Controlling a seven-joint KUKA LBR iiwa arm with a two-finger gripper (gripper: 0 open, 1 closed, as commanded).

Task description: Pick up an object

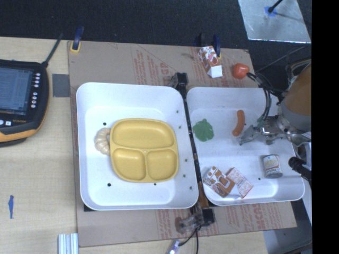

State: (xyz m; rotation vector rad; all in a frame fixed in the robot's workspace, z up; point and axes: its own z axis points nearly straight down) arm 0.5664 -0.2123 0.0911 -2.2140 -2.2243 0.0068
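Observation:
The right bin [222, 102] holds a green leafy toy [203, 129], an orange sausage [239, 123], a small tin can [271, 166] and two red-and-white printed packets [226, 181]. My gripper [249, 137] reaches in from the right and hangs low over this bin. It is just right of and below the sausage's lower end, above and left of the can. Nothing shows held in it. The arm's grey body and orange band [300, 97] sit at the right edge.
The left bin [90, 99] carries a yellow divided plate [143, 148] with a beige pastry-like piece [101, 140] at its left side. A small carton [210, 61] and a red tomato [240, 70] lie behind the right bin. A teach pendant [18, 99] rests far left.

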